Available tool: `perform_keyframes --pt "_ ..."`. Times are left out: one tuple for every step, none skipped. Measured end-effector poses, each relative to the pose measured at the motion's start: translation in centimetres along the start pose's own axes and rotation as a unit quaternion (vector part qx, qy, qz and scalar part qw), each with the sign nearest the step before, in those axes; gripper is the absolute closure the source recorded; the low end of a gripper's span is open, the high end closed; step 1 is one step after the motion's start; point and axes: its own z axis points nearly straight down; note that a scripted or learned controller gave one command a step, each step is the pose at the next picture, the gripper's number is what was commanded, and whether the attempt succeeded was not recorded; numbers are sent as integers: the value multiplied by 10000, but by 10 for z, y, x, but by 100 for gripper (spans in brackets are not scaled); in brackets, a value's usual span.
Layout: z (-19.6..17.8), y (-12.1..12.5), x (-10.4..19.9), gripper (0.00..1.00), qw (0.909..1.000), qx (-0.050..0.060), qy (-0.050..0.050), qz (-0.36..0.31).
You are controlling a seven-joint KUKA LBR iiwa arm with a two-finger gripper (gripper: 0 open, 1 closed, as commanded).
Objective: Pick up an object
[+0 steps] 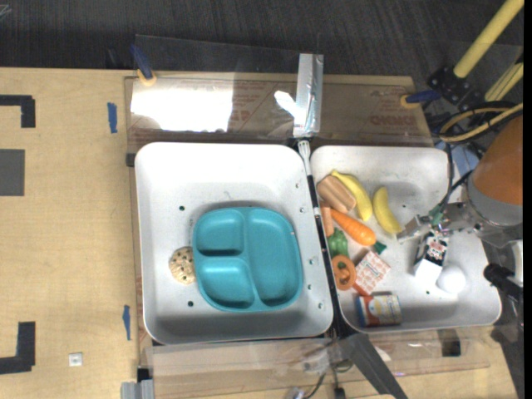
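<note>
The right bin [465,306] holds several toy foods: a hot dog [335,193], two yellow bananas [357,196] [385,210], an orange carrot [353,227], a green piece [337,243], an orange slice [343,271], a printed packet [371,268], a small can [378,308] and a white round item [451,281]. My gripper [431,241] reaches in from the right and hangs low over the middle of this bin, just right of the second banana and above the white item. Its tip is dark and cluttered.
In the left bin [158,173] lies a teal divided plate [247,258] with a cookie [181,264] at its left edge. A clear plastic sheet [224,98] stands behind the bins. Yellow cables [490,32] run at the back right.
</note>
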Motion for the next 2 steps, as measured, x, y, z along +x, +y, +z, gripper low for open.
perform_keyframes --pt "-2 -26 -4 0 9999 -10 -31 118" --pt "-2 -32 -16 0 9999 -12 56 -147"
